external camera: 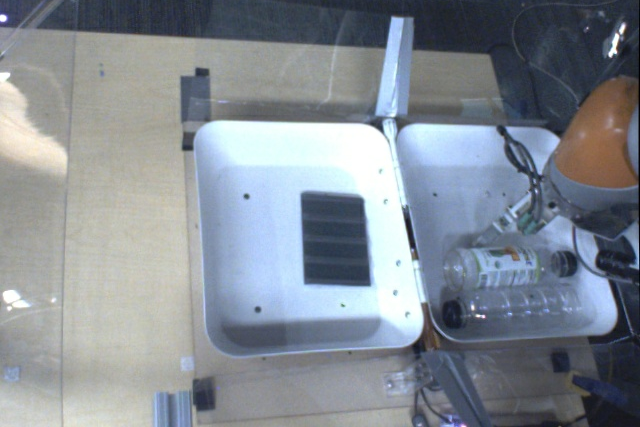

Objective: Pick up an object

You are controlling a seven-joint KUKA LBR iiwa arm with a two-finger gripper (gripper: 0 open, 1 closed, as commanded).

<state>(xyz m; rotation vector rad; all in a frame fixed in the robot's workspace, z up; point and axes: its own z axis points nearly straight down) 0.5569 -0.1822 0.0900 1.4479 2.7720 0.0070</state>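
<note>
Down in the right bin (430, 155) the arm (598, 155) hangs above two bottles (495, 267); its jaws' state I cannot tell.

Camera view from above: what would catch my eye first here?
Probably the arm's orange band at the right edge, above the right bin. Below it two clear plastic bottles lie on their sides. In the left bin sits a dark ribbed rectangle.

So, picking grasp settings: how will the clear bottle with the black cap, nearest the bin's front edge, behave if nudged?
The clear bottle lies on its side, so it would probably roll. It looks empty, hence likely light and easily dented. Its smooth, glossy plastic may slip.
</note>
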